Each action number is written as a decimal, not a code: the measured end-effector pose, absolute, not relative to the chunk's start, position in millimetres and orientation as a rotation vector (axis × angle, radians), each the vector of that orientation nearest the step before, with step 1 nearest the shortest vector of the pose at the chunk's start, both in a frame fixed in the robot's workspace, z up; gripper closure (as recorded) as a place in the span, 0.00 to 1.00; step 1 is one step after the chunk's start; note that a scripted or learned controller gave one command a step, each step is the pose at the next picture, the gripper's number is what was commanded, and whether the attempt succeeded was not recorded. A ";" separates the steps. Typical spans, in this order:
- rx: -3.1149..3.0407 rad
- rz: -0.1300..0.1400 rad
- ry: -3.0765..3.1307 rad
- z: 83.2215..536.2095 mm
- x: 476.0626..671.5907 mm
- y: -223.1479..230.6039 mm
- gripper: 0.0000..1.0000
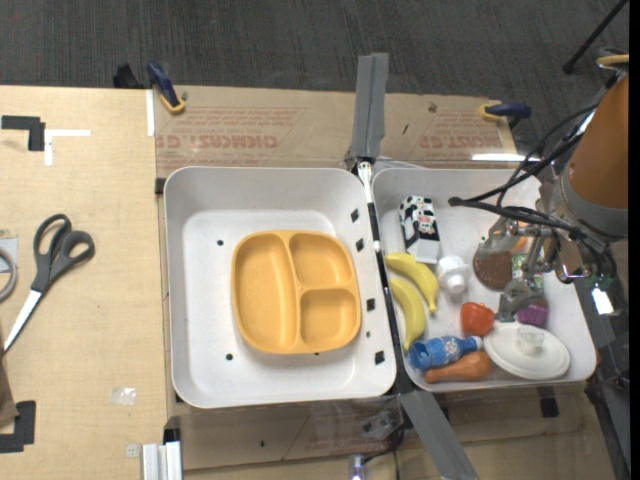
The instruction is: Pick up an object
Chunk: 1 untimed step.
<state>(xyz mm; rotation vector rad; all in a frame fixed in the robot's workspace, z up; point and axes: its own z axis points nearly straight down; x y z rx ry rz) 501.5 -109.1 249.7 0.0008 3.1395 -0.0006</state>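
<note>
My gripper (521,286) reaches down into the right bin (470,190) from the right, under the orange-banded wrist (603,153). It hangs over the bin's right part, right beside a brown round object (491,267) and just above a purple piece (533,314). Close by lie a red piece (476,318), a white lidded dish (527,351), a blue bottle (444,350), an orange carrot-like piece (459,369), two yellow bananas (414,286), a small white cup (452,272) and a black-and-white cow-patterned item (419,220). Cables and the wrist hide the gripper's tips.
The left bin (190,268) holds a yellow divided plate (296,291). Scissors (45,263) lie on the wooden bench at the far left. A grey bar (369,108) stands behind the bins' shared wall. Black cables (520,183) run over the right bin.
</note>
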 end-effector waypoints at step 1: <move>-0.168 -0.001 3.134 100.9 521.4 -124.3 0.00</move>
